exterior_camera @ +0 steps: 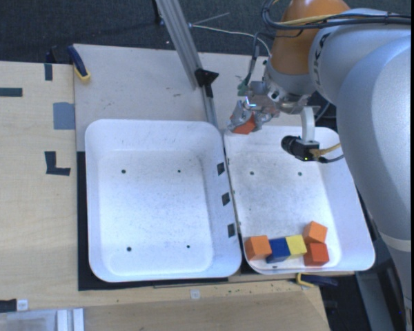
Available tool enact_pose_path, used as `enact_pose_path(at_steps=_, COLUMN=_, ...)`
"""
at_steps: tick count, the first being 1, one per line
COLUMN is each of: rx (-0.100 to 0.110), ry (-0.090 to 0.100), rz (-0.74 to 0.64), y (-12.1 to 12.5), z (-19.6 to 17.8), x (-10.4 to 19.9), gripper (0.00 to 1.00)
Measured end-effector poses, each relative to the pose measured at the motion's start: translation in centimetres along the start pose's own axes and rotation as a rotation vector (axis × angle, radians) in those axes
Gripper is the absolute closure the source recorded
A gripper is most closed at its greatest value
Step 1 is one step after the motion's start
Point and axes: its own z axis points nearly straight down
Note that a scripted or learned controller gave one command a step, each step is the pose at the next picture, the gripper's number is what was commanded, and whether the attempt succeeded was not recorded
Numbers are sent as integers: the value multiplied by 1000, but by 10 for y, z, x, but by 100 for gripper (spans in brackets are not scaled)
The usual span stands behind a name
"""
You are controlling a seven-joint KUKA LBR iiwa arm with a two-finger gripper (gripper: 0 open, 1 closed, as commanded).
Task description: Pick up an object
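**Desk:** What's the arm doing?

**Photographer:** The grey KUKA arm (359, 67), orange band above the wrist, reaches in from the right. Its gripper (247, 121) hangs over the far edge of the right bin (345, 185), near the wall shared with the left bin (96, 185).

**Desk:** Is it holding anything?

**Photographer:** A small red-orange block (243, 127) sits at the jaws' tips, and the jaws appear to pinch it, lifted clear of the bin floor. The grip itself is small and partly masked by the wrist hardware.

**Desk:** And the rest?

**Photographer:** Five blocks cluster at the near edge of the right bin. An orange block (258, 245) sits leftmost, touching a blue block (279, 248), with a yellow block (295, 244) just beside that. Right of them, a second orange block (316, 232) rests just behind a red block (317, 254).

**Desk:** Surroundings?

**Photographer:** Both white bins sit side by side on a light wooden tabletop (27, 185). A metal rail (183, 36) slants down from the top toward the bins' shared corner. A blue-and-yellow clamp (78, 63) lies on the tabletop's far left, and a black cylindrical fitting (297, 146) with a cable hangs off the wrist above the right bin.
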Motion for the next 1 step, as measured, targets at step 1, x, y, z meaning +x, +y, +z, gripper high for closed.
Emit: enact_pose_path(at_steps=1, rx=9, ry=0, rz=2, y=-13, z=-2, x=71, gripper=100)
